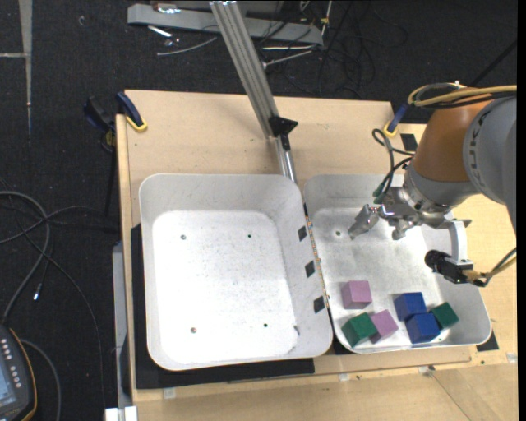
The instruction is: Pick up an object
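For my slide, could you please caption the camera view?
Pincer open above the right bin, six blocks clustered at its near end.

A pale wooden bench (205, 140) stands on a dark carpeted floor (57, 74), seen from above at a slant. Black cables (33, 238) loop across the floor to the bench's left, and more trail along the top. A slanted metal pole (246, 66) rises from the bench's middle toward a grey metal base (222, 18) at the top. Blue and yellow clamps (130, 111) grip the bench's far corners. A dark device (12, 378) sits at lower left. Even light falls throughout.
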You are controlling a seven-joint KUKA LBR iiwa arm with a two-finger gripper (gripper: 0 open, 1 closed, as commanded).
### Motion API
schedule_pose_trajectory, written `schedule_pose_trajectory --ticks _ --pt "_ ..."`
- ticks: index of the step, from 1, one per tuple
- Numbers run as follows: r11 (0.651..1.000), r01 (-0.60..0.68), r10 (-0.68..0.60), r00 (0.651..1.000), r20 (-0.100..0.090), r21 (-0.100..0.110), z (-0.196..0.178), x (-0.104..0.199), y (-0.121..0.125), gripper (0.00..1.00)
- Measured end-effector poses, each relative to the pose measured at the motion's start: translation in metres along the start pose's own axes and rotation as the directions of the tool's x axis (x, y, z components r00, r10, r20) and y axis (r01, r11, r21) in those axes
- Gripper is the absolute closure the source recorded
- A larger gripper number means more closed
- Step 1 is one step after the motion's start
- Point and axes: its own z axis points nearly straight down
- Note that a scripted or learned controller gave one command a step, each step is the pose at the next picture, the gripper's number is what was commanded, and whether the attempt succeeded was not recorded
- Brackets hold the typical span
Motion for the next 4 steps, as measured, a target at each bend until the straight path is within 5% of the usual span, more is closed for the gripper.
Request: schedule_pose_trajectory --ticks 1,2,3,4 --pt "1.0 -0.005 0.005 1.0 0.007 -0.014 0.028 -0.043 0.039 0.0" --pt "1.0 0.0 0.0 1.0 0.005 -0.015 0.033 -0.036 0.058 0.0" --pt "1.0 -0.002 0.002 1.0 0.001 -0.006 0.035 0.025 -0.023 0.0" --pt "1.0 -0.007 0.007 1.0 0.009 -0.021 -0.037 -0.025 0.001 0.0"
